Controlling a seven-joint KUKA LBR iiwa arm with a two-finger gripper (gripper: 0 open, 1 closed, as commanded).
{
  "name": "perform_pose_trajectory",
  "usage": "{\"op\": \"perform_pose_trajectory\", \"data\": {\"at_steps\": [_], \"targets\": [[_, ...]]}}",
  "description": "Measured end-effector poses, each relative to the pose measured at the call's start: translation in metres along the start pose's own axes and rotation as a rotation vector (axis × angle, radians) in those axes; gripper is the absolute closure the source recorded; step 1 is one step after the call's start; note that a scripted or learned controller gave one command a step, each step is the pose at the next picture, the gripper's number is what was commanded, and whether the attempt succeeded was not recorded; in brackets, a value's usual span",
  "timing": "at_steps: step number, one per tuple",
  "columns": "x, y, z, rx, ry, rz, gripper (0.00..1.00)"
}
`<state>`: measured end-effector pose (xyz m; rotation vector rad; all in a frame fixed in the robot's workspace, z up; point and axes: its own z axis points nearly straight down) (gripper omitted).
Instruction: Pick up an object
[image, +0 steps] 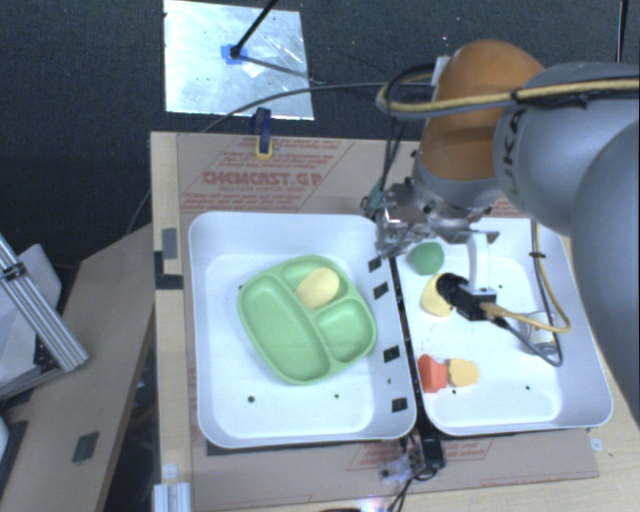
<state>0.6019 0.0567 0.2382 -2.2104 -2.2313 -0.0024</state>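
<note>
The gripper (432, 240) hangs over the back left corner of the right bin (575, 400), close to the wall between the two bins. Its fingers are hidden under the metal wrist and the grey arm (570, 140), so I cannot tell if they are released or clenched, and no object is seen between them. Just below the gripper lies a green ball (427, 258), partly covered by it; I cannot tell if they touch. Near the ball, toward the front, a yellow piece (436, 297) lies on the bin floor, with a black part (462, 295) of the tool over its right side. At the front of the same bin a red piece (432, 373) and an orange piece (463, 373) lie side by side, touching.

The left bin (230, 410) holds a green tray (290, 335) with compartments. A yellow lump (319, 287) sits in the back compartment of the tray. Both bins stand on a cardboard sheet (270, 175) with red print.
</note>
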Motion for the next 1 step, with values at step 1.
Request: {"op": "perform_pose_trajectory", "data": {"at_steps": [1], "targets": [[0.0505, -0.018, 0.0159, 0.002, 0.0, 0.0, 1.0]]}}
